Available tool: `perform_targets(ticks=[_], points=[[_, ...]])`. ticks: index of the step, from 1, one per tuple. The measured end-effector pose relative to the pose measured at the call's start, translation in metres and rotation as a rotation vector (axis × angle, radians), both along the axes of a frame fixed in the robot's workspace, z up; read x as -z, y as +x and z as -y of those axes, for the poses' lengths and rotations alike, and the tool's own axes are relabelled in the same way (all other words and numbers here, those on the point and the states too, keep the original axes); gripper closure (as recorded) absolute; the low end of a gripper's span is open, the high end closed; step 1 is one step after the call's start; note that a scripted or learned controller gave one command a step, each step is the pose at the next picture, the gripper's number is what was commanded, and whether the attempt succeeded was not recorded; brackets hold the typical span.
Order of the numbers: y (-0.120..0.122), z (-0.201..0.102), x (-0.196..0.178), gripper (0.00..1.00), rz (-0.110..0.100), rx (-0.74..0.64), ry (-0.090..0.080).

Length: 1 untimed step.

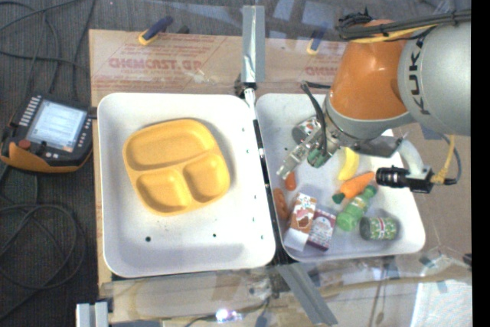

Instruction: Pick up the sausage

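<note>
The sausage (281,204) is a small reddish-brown piece lying against the left wall of the right bin (409,241), just left of a red-and-white carton (304,212). A second small orange-red piece (291,181) lies just above it. My gripper (304,155) hangs under the orange wrist over the upper left part of the right bin. It is a little above and to the right of these pieces, and nothing of the sausage is seen in it. A small green object (317,158) sits right at the gripper's tip.
The right bin also holds a yellow piece (348,163), a carrot (356,184), a green bottle (354,212), a dark green can (380,227) and a second carton (322,230). A yellow divided plate (180,165) lies in the left bin (115,241). A pendant (50,132) lies at the far left.
</note>
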State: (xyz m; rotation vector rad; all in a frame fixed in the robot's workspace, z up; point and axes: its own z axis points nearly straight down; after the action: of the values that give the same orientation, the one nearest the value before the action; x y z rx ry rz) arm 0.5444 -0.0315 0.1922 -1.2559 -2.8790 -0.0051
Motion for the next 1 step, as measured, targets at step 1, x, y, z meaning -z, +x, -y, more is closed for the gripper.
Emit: perform_targets(ticks=[1], points=[[-0.0001,-0.0001,0.0001,0.0,0.0,0.0,0.0]])
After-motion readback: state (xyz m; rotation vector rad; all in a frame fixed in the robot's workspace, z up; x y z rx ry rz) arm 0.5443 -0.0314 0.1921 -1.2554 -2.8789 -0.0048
